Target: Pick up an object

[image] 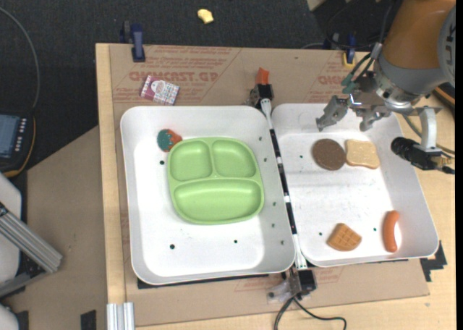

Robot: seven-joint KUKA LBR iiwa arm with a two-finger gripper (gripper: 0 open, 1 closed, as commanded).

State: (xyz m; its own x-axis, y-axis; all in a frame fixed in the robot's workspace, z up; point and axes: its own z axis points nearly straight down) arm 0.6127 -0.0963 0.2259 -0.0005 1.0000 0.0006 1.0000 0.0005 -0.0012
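Objects for picking lay scattered in the right bin (412, 198): a round brown patty (329, 154) near the bin's far side, a tan slice of toast (362, 154) touching it on the right, a small waffle (343, 237) near the front edge, and an orange-red sausage (391, 231) lying lengthwise near the front right corner. None of them sat between my fingers.

My gripper (349, 113) hung over the far edge of that bin, just beyond the patty and the toast. Its two fingers were spread apart, one toward the left above the patty and the other to the right above the toast, and they held nothing. Above them rose my grey wrist and the orange band (419, 24), coming in from the right.

Across the divide, the left bin (145, 234) held a green divided plate (215, 179) with three compartments, sitting roughly in the middle. A small round red and green item (169, 139) lay just beside the plate's far left corner.

Both bins rested side by side on a brown cardboard sheet (217, 68). A small pink and white packet (160, 90) lay on that sheet beyond the left bin, and a yellow scrap (205, 15) lay on the dark floor farther off.
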